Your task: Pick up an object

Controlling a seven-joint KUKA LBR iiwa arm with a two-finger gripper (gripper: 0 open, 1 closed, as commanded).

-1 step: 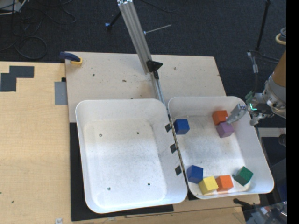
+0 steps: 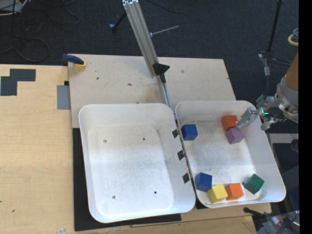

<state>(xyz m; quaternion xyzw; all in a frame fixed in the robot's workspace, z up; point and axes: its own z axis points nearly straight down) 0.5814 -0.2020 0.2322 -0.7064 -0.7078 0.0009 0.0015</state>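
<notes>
Near you, four small cubes line the right white bin: blue, yellow, orange, green. Farther sit a second blue cube, a purple cube and a second orange cube. Seven cubes, two bins. Lower the gripper squarely over purple; I cannot tell its opening.

Two white bins: left bin speckled with dark flecks. In right bin: orange cube, purple cube, blue cube far; blue cube, yellow cube, orange cube, green cube near.
</notes>
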